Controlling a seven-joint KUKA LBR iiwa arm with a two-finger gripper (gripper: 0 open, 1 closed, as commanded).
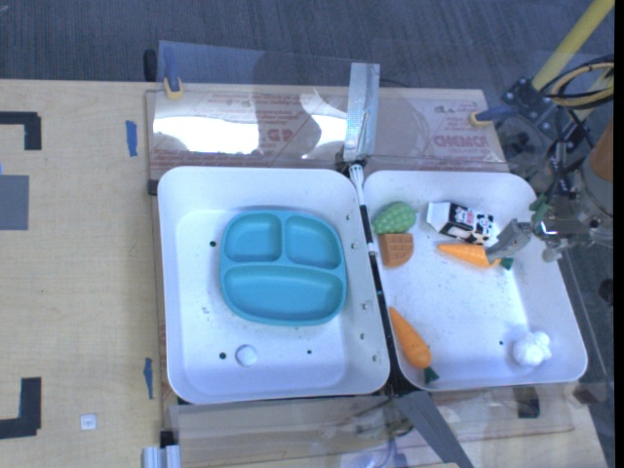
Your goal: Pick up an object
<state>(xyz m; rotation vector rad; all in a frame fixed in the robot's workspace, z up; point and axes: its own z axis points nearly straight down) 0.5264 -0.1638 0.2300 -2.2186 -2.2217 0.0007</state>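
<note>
Nearest the camera, one carrot lies diagonally in the right bin (tip pointing upper-left). Another carrot lies nearly crosswise just beside my gripper; my grip I cannot tell.

Two white bins – two carrots, one blue plate, one waffle.

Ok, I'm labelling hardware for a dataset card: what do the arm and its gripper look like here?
The gripper is silver-grey metal with darker parts. The arm behind it looks grey and dark, with an orange band at the frame's edge. Black and yellow cables loop above it.
</note>
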